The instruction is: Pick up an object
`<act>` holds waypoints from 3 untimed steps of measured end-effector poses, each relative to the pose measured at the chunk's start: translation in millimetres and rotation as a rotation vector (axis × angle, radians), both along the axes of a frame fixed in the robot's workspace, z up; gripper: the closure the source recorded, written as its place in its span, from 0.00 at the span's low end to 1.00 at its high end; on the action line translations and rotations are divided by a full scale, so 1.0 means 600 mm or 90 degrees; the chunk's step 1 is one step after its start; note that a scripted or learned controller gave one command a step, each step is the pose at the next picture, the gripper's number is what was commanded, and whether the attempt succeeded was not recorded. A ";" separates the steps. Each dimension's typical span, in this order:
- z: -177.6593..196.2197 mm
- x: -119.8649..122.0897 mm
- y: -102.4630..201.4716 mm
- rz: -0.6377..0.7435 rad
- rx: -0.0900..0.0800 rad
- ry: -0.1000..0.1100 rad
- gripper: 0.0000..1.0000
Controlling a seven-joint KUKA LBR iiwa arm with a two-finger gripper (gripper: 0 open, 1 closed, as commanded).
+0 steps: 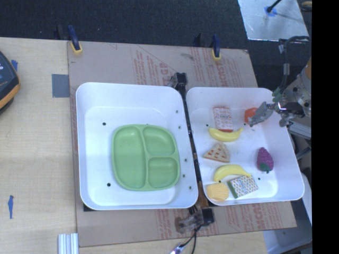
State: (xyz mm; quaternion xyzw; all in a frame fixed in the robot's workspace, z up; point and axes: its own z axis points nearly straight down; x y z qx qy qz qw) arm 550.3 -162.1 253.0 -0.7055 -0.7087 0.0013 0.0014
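The right bin (280, 142) holds several toy foods: a red piece (249, 113), a wrapped snack pack (223, 118), two bananas (225, 135) (231, 171), a sandwich wedge (216, 153), a purple fruit (265, 159), a yellow round piece (217, 191) and a small printed box (243, 186). My gripper (268, 123) hangs over the bin's upper right part, open, with nothing between its fingers. Its left finger (259, 115) lies right beside the red piece and covers that piece's right edge.
The left bin (95, 115) holds a green divided plate (144, 156). A raised rim between the bins runs down the middle (189, 147). Clamps (215, 45) hold the cardboard at the back. A dark device (6, 81) lies at the far left.
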 end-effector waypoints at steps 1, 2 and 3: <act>-0.247 0.145 -0.042 0.001 -0.001 0.000 0.00; -0.260 0.180 0.007 0.001 -0.003 -0.004 0.00; -0.260 0.147 0.000 0.000 -0.002 -0.008 0.00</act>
